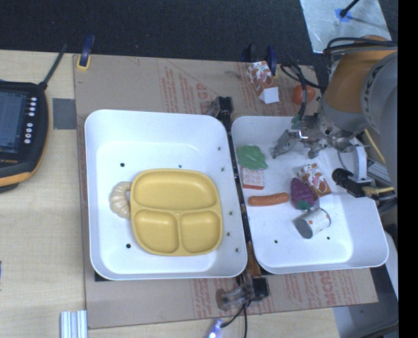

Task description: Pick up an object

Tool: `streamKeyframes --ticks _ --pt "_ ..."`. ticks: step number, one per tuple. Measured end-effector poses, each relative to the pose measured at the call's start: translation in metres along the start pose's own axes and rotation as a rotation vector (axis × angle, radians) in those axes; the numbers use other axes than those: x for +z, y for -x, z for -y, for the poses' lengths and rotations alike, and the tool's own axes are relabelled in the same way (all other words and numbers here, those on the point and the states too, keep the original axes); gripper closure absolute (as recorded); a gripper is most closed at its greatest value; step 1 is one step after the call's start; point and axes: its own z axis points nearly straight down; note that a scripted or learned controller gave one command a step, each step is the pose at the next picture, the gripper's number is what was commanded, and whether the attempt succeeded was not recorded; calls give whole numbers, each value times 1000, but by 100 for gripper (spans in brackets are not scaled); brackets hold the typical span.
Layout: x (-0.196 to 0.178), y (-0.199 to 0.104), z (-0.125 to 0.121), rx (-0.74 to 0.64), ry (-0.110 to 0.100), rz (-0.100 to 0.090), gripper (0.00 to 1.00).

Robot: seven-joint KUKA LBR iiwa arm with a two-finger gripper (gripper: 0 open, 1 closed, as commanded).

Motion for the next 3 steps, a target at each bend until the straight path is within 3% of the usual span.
streamKeyframes --ticks 1,2,3 --pt "1 19 75 0 -2 2 0" --pt "0 55 2 0 1 0 0" --pt "-3 -18 44 -2 -2 1 0"
